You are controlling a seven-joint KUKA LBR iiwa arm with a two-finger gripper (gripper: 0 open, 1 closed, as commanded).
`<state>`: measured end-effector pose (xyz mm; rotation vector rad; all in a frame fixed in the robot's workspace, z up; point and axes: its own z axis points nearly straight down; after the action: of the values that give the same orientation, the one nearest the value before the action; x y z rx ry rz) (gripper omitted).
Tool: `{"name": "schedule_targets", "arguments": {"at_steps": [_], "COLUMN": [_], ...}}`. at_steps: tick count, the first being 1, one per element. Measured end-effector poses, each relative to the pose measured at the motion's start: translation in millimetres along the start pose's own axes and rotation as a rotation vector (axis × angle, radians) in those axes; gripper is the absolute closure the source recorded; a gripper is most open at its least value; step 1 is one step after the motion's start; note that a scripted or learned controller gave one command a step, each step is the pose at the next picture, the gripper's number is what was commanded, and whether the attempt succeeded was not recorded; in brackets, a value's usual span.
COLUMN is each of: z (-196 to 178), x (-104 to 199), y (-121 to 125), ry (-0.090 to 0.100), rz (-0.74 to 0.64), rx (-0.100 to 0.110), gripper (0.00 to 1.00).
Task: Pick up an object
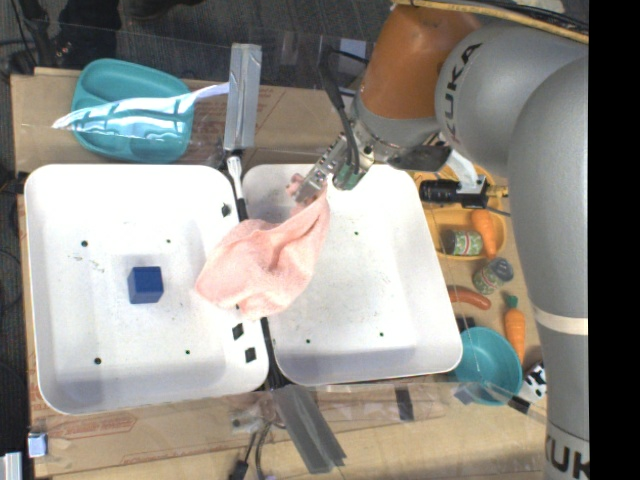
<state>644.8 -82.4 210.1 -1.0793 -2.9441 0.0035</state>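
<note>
One blue cube [146,284] beside cloth [266,260]

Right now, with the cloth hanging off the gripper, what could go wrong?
1. The gripper pinches only one corner of the pink cloth, so it may slip free as the arm lifts.
2. The cloth's lower part drapes across the divide between the left bin and right bin; it could snag on a rim.
3. A drop could cover the blue cube.
</note>
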Motion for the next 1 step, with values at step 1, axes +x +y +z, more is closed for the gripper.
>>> {"name": "schedule_targets", "arguments": {"at_steps": [1], "z": [4.6], "x": [-0.2], "y": [0.2], "ry": [0.001], "rz": [-0.114], "rx": [0.000], "gripper": [1.00]}}
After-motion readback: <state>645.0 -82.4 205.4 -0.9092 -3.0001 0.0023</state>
